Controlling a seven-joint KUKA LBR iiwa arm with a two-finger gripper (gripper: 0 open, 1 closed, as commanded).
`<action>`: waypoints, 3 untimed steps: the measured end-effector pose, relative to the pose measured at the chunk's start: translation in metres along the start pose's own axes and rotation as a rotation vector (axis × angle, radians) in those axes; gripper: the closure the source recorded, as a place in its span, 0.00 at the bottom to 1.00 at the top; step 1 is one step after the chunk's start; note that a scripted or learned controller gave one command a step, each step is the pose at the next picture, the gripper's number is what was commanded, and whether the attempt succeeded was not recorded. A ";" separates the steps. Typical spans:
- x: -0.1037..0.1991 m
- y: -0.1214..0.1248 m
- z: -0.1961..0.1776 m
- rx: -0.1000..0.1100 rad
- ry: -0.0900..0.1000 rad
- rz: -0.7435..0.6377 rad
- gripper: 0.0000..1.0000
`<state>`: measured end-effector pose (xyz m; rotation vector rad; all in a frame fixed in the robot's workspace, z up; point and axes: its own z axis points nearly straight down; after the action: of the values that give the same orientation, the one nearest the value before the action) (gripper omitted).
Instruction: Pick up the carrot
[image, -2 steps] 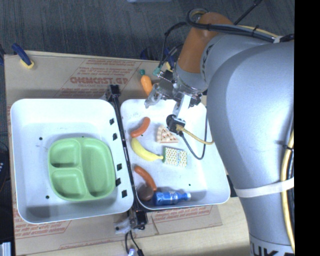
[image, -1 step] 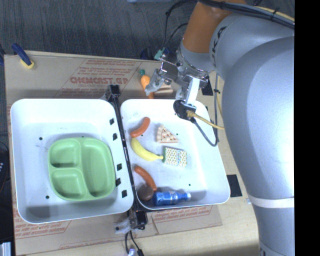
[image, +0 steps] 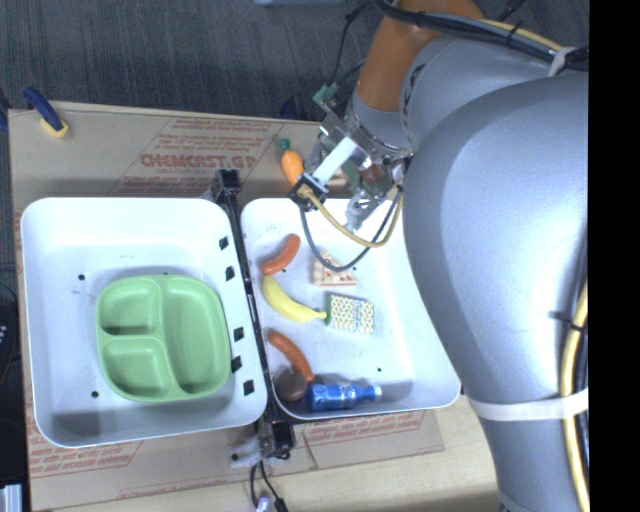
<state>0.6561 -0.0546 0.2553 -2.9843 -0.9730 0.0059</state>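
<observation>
The carrot (image: 291, 166) is small and orange with a green top. It lies at the far rim of the right bin (image: 420, 330), near that bin's back left corner. My gripper (image: 358, 192) hangs over the back of the right bin, just to the right of the carrot. The wrist and the large grey arm cover much of it. Nothing shows between the gripper and the carrot, and they look a short way apart.
The right bin holds a reddish sausage (image: 281, 254), a banana (image: 290, 302), a patterned box (image: 351, 314), a small wooden piece (image: 332, 272), a second sausage (image: 290, 350) and a blue bottle (image: 340, 394). A green divided plate (image: 162, 336) lies in the left bin (image: 50, 250).
</observation>
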 end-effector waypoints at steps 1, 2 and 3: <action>-0.025 0.024 0.020 0.003 -0.003 0.382 0.00; 0.013 -0.058 0.065 0.001 -0.002 0.398 0.00; 0.009 -0.126 0.065 0.004 -0.002 0.230 0.00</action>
<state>0.5890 0.0526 0.1910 -3.0736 -0.6238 0.0117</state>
